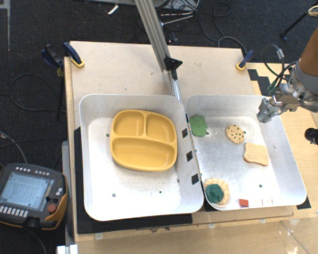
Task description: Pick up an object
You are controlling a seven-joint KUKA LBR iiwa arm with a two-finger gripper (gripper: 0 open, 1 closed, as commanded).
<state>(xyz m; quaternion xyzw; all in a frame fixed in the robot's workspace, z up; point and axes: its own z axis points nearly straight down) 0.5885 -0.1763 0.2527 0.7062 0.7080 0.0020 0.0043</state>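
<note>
Toy foods are lying in the right bin [286, 157], claw [266, 112] hovering at its far right rim.

Cookie [235, 134], bread slice [256, 154] and green piece [198, 125] are lying apart; whether the claw is gripping anything cannot be told. Yellow tray [144, 140] is occupying the left bin [95, 184].

— What sits around the 2 bins?

— A pale wooden bench [122, 70] with 2 yellow-tipped clamps, 1 at its far left corner [73, 55] and 1 at its far right corner [244, 60].

— And that slanted metal bar?

— An aluminium rail [151, 23] runs down from the top edge to the bins' shared far rim.

— Anything on the floor?

— A teach pendant [25, 192] at lower left, plus black cables [34, 91], possibly looped, on dark carpet.
</note>
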